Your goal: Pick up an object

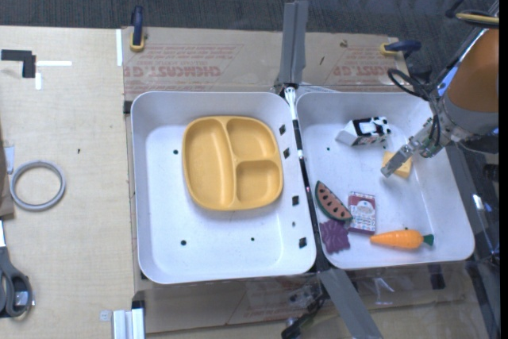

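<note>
We see the gripper (399,162) at the yellow wedge (399,166) in the right bin (452,194); wedge's long axis unclear, grip state we cannot tell.

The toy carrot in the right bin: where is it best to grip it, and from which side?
Grip the carrot from above across its thick orange middle. It lies flat and lengthwise, green top toward the bin wall, tip toward the red card, with free floor beside it.
</note>
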Robot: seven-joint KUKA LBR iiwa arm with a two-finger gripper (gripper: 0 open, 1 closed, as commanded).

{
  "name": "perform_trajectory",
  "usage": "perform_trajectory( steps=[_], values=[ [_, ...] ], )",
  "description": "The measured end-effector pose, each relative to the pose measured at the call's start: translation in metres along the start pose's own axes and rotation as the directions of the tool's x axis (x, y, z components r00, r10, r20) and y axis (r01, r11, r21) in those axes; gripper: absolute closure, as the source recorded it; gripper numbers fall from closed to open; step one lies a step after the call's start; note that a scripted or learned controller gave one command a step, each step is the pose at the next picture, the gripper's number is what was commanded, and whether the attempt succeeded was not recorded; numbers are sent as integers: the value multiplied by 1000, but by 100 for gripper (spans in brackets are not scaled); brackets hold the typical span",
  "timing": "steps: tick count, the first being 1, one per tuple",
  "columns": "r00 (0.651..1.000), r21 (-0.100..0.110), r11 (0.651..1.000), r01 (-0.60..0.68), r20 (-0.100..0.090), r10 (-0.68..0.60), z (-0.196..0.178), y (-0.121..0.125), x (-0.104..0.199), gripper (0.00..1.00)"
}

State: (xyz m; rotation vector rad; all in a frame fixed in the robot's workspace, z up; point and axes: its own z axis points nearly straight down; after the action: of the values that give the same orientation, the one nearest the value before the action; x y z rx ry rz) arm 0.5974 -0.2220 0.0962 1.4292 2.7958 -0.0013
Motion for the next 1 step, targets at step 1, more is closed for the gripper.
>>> perform_trajectory(
  steps=[1],
  values=[
    [1000, -1, 1000, 3, 5, -3, -11, 2, -1, 100]
  ],
)
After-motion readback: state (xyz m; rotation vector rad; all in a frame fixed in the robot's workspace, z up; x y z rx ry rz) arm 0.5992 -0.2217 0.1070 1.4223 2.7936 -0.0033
